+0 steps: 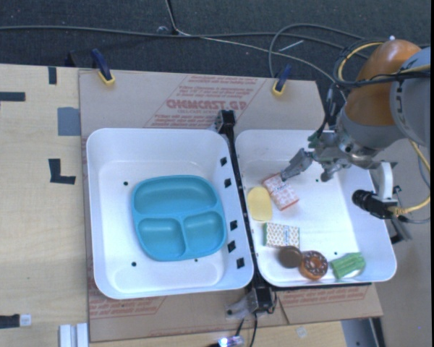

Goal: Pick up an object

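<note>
Gripper (298,166): you see it low over the right bin (362,215), just beside the red-and-white packet (281,191).
Fingers: you cannot tell their spread.
Packet: lying in the right bin, ungrasped.
Neighbours: yellow piece (260,204), donut (313,264), green item (348,264).
Left bin (108,194): blue tray (178,216).

Wooden bench (29,215) w/ black tape marks carries a cardboard sheet (202,100), clamped at its far edge by two yellow-tipped clamps (105,74) (278,85). On the cardboard: two white bins side by side, left bin (105,215) & right bin (369,251), touching along the middle.
</note>
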Controlling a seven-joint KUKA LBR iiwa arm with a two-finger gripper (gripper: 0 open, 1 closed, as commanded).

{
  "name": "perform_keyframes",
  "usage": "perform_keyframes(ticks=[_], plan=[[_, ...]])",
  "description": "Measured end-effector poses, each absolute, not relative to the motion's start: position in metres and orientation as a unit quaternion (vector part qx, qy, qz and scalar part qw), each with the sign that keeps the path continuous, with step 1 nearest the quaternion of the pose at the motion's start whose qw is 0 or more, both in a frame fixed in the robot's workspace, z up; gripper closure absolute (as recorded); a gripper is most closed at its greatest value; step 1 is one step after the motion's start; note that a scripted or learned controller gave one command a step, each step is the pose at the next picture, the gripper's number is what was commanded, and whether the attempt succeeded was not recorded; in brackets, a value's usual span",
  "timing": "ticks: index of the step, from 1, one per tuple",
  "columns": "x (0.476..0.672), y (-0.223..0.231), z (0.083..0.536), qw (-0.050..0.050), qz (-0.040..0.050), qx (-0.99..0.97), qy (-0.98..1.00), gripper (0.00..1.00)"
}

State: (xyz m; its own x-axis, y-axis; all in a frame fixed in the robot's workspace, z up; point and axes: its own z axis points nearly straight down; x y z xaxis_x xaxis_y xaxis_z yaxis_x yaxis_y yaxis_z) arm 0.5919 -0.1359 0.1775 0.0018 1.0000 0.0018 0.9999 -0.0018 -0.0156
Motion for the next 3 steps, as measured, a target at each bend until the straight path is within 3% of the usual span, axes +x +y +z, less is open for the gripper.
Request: perform_keyframes(ticks=[1, 3], plan=[[0.595, -0.136, 0.186, 0.001, 0.0006, -0.707, -0.708, 0.0], [0.589, -0.126, 0.084, -0.001, 0.0003, -0.707, -0.708, 0.0]])
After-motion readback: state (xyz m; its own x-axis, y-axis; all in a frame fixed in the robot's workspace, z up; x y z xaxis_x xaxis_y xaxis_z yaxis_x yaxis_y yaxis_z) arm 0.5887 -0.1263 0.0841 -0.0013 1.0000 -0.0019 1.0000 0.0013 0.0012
